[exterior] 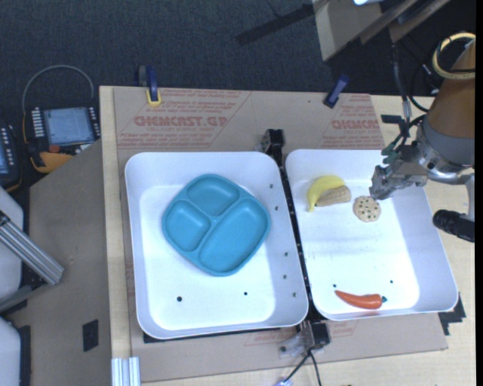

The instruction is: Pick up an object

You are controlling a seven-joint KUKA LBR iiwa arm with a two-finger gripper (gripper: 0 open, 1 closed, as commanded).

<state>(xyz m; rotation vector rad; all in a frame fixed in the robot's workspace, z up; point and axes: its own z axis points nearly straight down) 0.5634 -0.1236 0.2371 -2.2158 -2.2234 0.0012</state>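
Observation:
The right bin [423,260] holds a yellow banana [324,188] with a tan end, a round cookie [367,209] and a red chili pepper [358,299] near the front wall. My gripper [379,188] hangs over the bin's back right part, just above and to the right of the cookie, with its tips close to the cookie's upper edge. Nothing shows between its fingers.
A blue divided plate [216,224] lies in the left bin [151,286]. A black clamp [273,140] sits at the back between the bins. Cables and a cardboard box [362,22] lie behind the bench at the upper right.

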